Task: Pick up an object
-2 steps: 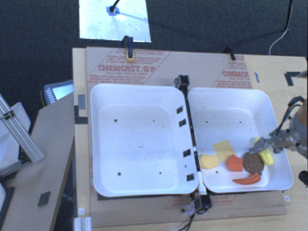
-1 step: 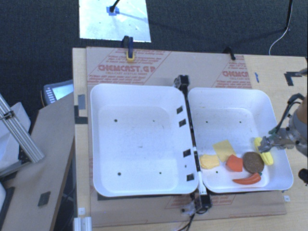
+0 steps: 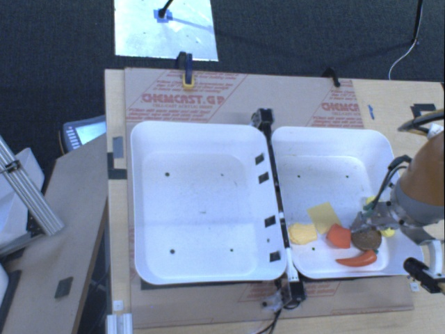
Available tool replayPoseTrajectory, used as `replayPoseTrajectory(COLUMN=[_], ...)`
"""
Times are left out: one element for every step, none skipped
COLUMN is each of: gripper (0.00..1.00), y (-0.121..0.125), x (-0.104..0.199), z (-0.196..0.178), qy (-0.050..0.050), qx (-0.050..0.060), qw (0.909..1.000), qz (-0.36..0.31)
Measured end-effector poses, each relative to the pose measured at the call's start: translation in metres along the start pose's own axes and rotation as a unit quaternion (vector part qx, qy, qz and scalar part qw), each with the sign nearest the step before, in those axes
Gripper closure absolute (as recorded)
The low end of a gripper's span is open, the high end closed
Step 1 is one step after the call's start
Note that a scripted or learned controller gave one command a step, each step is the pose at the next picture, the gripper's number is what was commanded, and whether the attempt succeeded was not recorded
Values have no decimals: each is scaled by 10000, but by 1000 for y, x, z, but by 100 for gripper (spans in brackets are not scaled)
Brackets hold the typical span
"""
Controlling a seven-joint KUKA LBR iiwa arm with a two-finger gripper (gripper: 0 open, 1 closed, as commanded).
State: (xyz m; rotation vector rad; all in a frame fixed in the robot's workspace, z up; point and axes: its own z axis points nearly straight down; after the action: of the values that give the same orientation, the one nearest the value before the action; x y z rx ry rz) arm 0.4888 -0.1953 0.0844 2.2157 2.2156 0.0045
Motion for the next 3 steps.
replayPoseTrajectory(gripper=[100, 100, 100], y=[1, 3, 0], x=[63, 147, 227], z=[-113, -241, -206], qy=[15, 28, 30], qx=[-13, -49, 35], qw=[10000, 10000, 10000], qz=[-49, -76, -58])
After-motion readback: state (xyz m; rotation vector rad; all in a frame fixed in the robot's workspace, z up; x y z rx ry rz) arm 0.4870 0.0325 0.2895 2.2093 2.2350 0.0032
